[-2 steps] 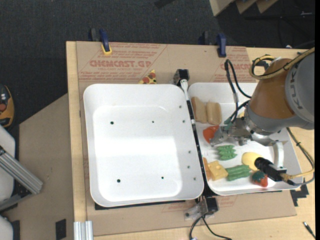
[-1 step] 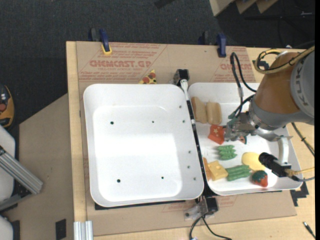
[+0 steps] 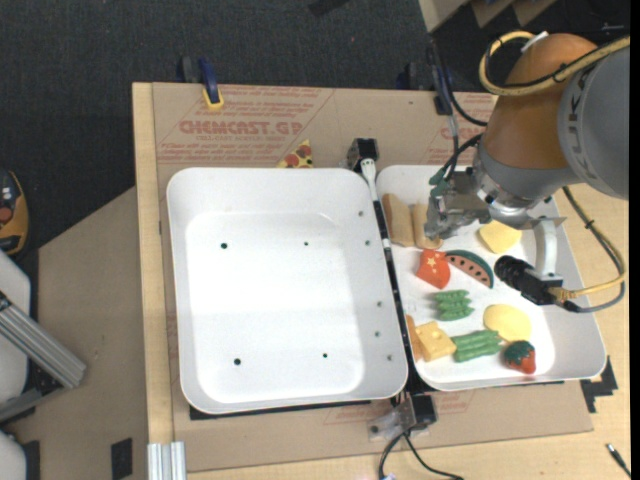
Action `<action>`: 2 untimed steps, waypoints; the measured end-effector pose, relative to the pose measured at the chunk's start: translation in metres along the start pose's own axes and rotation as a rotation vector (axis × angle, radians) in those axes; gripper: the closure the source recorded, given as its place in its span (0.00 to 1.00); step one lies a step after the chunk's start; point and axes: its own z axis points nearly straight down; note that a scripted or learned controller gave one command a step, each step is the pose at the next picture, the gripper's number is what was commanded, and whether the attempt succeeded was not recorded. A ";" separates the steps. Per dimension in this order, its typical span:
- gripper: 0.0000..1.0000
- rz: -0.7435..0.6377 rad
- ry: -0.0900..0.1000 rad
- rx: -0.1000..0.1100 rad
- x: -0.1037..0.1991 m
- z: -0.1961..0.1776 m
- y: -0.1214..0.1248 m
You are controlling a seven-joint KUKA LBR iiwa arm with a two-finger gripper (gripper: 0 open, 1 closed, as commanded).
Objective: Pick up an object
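The right bin (image 3: pixel 585 353) holds several toy foods: a tan bread piece (image 3: pixel 402 222), a red pepper (image 3: pixel 433 268), a watermelon slice (image 3: pixel 470 265), green beans (image 3: pixel 453 305), a cheese wedge (image 3: pixel 432 340), a green pod (image 3: pixel 477 345), a yellow lemon (image 3: pixel 507 320), a strawberry (image 3: pixel 520 357) and a pale yellow piece (image 3: pixel 498 237). My gripper (image 3: pixel 440 220) hangs low over the bin's far left part, just right of the bread and above the red pepper. The wrist hides its fingertips.
The left bin (image 3: pixel 200 268) lies beside the right one, with a black divider rail (image 3: pixel 385 258) between them. A black cable and connector (image 3: pixel 525 278) trail over the right bin. Both bins rest on a cardboard sheet (image 3: pixel 250 118).
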 end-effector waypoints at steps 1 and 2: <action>0.00 0.008 -0.001 0.010 -0.004 0.005 -0.003; 0.00 -0.002 0.003 0.009 0.092 0.005 -0.001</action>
